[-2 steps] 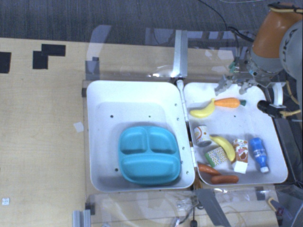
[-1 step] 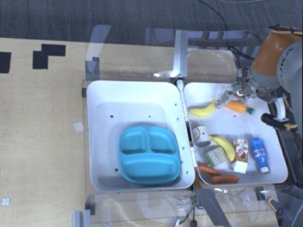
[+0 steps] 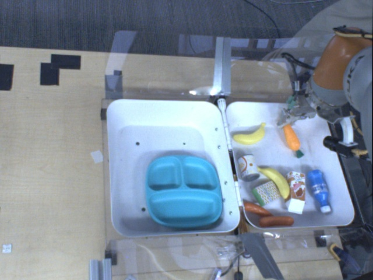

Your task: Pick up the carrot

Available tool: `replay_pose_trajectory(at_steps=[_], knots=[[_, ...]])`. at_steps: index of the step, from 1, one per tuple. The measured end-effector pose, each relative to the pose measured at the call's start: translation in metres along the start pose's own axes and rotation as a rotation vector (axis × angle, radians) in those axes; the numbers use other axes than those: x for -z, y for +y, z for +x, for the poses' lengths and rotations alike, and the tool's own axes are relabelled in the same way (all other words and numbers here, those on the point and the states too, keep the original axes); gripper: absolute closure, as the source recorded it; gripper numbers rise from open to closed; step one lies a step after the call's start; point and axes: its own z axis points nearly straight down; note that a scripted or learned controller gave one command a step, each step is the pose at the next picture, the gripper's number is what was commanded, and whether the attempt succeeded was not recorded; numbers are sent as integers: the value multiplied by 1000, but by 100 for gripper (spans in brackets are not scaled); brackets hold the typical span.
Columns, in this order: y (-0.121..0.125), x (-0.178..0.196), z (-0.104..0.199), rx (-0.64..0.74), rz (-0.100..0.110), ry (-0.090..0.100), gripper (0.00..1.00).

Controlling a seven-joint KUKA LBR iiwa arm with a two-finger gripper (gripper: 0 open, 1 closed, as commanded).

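- Pale wooden bench (image 3: 52, 174) carries two white bins; the left bin (image 3: 125, 127) holds a blue divided plate (image 3: 183, 190).
- The carrot (image 3: 292, 139) lies towards the right bin's (image 3: 344, 206) far right corner.
- The gripper (image 3: 296, 111) hangs just beyond the carrot.
- Dark carpet (image 3: 116, 7) lies beyond.

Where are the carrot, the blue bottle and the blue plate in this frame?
carrot (image 3: 291, 137): camera view, middle of its orange body.
blue bottle (image 3: 317, 186): camera view, middle of its blue body.
blue plate (image 3: 185, 216): camera view, its near rim.
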Motion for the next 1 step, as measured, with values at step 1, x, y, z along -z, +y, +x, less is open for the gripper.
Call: replay_pose_trajectory(at_steps=[1], knots=[[-33, 101, 42, -98, 5, 1, 100]])
